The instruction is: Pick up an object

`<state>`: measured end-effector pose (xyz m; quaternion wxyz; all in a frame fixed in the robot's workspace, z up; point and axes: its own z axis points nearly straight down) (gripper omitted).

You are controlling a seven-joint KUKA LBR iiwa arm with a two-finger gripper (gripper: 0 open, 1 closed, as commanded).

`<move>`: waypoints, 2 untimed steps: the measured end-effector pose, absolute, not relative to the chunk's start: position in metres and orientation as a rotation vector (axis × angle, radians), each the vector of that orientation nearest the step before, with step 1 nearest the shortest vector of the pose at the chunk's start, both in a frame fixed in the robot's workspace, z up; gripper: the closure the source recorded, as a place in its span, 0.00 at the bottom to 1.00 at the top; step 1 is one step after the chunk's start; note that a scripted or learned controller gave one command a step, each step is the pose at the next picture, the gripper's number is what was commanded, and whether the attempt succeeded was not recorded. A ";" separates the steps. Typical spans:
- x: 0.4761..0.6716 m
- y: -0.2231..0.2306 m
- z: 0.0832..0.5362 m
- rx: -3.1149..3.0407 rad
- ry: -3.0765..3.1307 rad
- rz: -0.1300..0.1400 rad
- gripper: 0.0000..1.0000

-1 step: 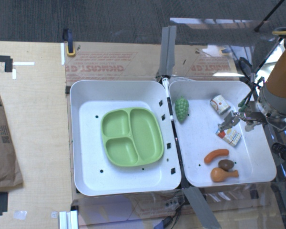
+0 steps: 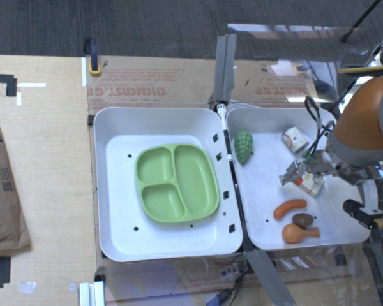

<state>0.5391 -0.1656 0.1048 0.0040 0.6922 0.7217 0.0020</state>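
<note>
- Two white bins side by side on the tabletop (image 2: 45,107): left bin (image 2: 108,190) and right bin (image 2: 262,126).
- In the left bin, a green divided plate (image 2: 177,182) with three compartments, lying flat near the middle.
- In the right bin, a green bumpy object (image 2: 244,146) close to the left wall, maybe a toy vegetable; hard to name exactly.
- Near the far side of the right bin, a small white packet (image 2: 294,139) with a red mark, print too small to read.
- Toward the near side, an orange sausage-shaped piece (image 2: 290,208), a brown rounded piece (image 2: 302,220) and an orange pear-like piece (image 2: 297,233), the last two touching or almost touching.
- Arm (image 2: 364,123) entering from the right, upper part cut off by the frame edge.
- Tool (image 2: 300,174) low over the middle of the right bin, just above a small white-and-red item (image 2: 311,185), partly covered by it.
- State of the tool's fingers: cannot tell, metal parts too small and blurred; no clear sign of anything clamped.
- At the far left, a brown paper bag (image 2: 5,190), cut off by the frame.
</note>
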 end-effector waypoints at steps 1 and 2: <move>0.573 -0.217 0.094 1.971 2.445 0.011 0.00; 0.571 -0.221 0.102 1.978 2.437 0.002 1.00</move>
